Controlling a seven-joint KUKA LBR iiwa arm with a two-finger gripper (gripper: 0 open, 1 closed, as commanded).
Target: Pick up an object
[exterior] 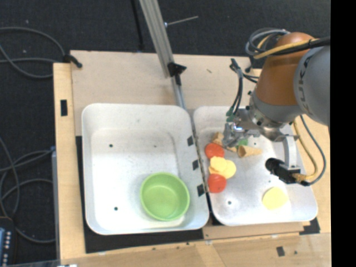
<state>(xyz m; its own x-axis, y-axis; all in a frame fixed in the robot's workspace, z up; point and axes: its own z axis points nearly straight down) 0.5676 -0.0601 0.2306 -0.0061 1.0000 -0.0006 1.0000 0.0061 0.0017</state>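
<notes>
I am holding the tool [236, 131] low over the right bin [289, 210], cannot tell its grip, and am reading the red and yellow pieces [218, 166] lying close at its seven o'clock, strung toward six.

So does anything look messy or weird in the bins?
Nothing looks spilled or broken. The green bowl sits upright by itself in the left bin. In the right bin, the red and yellow pieces are bunched against the wall next to the left bin, and a yellow disc lies apart.
</notes>
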